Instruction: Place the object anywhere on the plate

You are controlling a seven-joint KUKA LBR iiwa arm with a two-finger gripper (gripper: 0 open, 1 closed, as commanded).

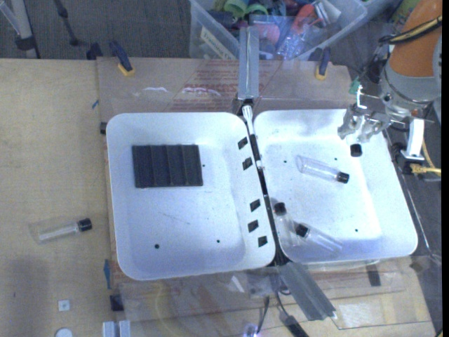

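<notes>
My gripper hangs over the far right corner of the right bin, and from up here I cannot tell whether it is open or closed; there is a small dark bit just beneath it, but I can't make out whether that is part of the tool or something in it. I see nothing that is plainly carried. Near it, in the same bin, a clear tube with a dark cap lies on its side, apart from the gripper. Two more capped tubes rest lower down by the divider between the bins. The dark ridged plate lies flat in the left bin, well apart from all of them, with nothing on it. So I judge the task hardly begun: a tube has yet to be picked up, carried across the divider and set down on the plate. Another tube lies outside on the bench, left of the bins.
</notes>
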